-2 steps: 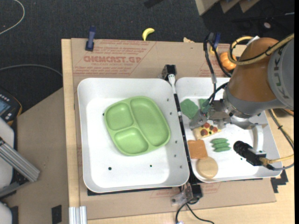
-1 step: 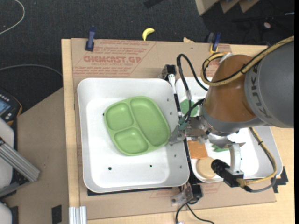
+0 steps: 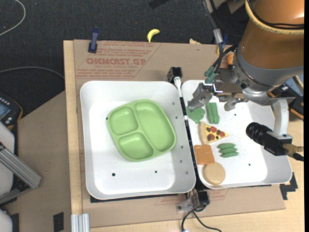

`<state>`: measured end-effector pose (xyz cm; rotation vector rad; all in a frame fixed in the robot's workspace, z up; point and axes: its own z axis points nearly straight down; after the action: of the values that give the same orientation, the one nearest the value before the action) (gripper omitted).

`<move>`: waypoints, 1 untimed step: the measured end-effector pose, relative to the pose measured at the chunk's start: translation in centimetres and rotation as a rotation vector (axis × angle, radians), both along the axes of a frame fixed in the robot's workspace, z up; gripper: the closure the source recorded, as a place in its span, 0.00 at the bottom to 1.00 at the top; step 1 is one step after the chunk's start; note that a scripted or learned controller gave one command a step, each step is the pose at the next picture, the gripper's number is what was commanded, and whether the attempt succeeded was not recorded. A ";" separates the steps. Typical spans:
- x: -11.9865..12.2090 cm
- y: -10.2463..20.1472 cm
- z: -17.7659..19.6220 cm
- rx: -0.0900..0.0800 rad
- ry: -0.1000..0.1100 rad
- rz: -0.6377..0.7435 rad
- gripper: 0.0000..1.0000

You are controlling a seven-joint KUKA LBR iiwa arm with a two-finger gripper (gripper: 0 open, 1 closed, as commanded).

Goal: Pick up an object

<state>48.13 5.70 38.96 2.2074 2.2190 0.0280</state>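
My gripper (image 3: 214, 102) hangs over the far left part of the right bin (image 3: 256, 170), open, with nothing between its fingers (image 3: 198, 97). Just below it lie a green leafy piece (image 3: 196, 114) and an upright green pickle (image 3: 212, 113). Nearer the front are a toy pizza slice (image 3: 213, 132), a green bean pod (image 3: 228, 150), an orange toast square (image 3: 204, 154) and a round tan cookie (image 3: 214, 173). The left fingertip is close above the leafy piece.
A green divided plate (image 3: 141, 129) lies in the left bin (image 3: 96, 168). A black cylinder (image 3: 263, 137) juts over the right bin's right side. The wall between the bins (image 3: 187, 129) runs just left of the toys. A yellow banana (image 3: 153, 34) lies beyond the bench.
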 end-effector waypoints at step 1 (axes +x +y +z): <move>-0.3 9.8 -1.9 -0.002 0.021 0.006 0.00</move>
<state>47.85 15.51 37.08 2.2099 2.2353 0.0030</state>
